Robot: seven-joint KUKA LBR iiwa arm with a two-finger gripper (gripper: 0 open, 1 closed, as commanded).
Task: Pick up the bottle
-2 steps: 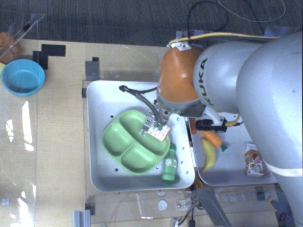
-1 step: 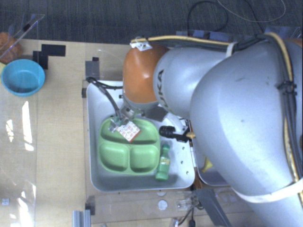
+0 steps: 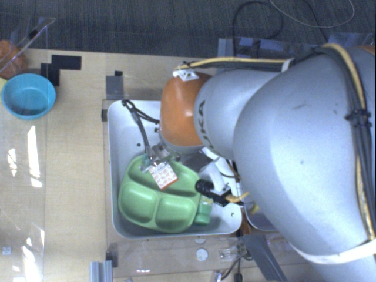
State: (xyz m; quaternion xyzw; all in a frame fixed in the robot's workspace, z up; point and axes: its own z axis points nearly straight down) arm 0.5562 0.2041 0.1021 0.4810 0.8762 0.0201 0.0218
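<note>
A round blue plastic bowl (image 3: 28, 95) sat on the pale wooden tabletop (image 3: 70, 175) at about nine o'clock from the shallow white bin (image 3: 120, 128), well apart from it and no part of the job. In the six o'clock half of that bin lay the task's thing, a squat, lobed green plastic bottle (image 3: 155, 207). It lay on its side, its small green cap (image 3: 202, 211) pointing toward four o'clock and its body close against the bin's near wall. A small white-and-red tag (image 3: 164, 175) lay on the bottle's upper shoulder.

The metal gripper (image 3: 154, 156) hung just above that shoulder, at the bottle's twelve o'clock edge, mostly hidden beneath the orange band (image 3: 182, 119) of the grey arm (image 3: 294, 134). Whether it was released or clenched could not be told. Nothing showed the bottle to be grasped, and it appeared to rest on the bin floor.

The step in hand seemed to be the descent and closing on the bottle. The body looked wide and rounded, so a grip across the fat lobes would likely slip. A better hold would probably be across a narrower stretch, toward the waist between the lobes or near the cap end. The gripper should centre over that stretch before closing. The lift should be straight and slow, since the near wall at six o'clock might catch the bottle.
</note>
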